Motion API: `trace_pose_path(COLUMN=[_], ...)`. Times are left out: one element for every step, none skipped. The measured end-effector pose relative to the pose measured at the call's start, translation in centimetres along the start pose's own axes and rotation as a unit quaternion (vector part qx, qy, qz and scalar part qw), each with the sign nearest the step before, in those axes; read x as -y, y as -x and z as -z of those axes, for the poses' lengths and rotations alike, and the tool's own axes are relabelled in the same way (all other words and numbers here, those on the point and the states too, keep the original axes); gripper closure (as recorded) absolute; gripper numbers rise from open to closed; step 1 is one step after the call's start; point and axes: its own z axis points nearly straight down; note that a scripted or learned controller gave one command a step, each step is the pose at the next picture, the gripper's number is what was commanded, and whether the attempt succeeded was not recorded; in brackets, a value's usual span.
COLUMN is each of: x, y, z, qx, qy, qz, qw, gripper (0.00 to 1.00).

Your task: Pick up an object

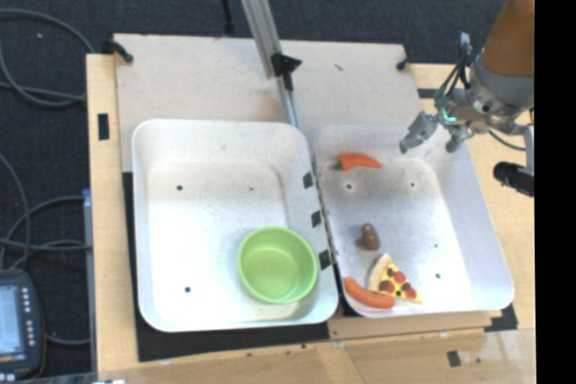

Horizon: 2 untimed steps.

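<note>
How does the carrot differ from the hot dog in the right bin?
The carrot lies by the bin's far wall, near the gripper; the hot dog lies at the near edge. The carrot lies apart from other items; the hot dog lies against the pizza slice. The carrot looks shorter and brighter orange; the hot dog is redder. Both are slim and lie flat.

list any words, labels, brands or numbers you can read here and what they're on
None can be read.
The device with a screen at the left edge: whatever it displays is too small and blurred to make out.
The two white bins, green bowl and toy pizza slice: no print visible.
</note>
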Motion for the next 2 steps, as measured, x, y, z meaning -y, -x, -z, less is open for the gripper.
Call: trace_pose_path(x=[1.0, 2.0], y=[-0.2, 0.5], z=[-5.7, -11.1], qx=[0.0, 0.0], qy=[-0.003, -0.002], qz=[-0.002, -0.003], qw=[1.0, 1.0], gripper=[0.0, 0.0])
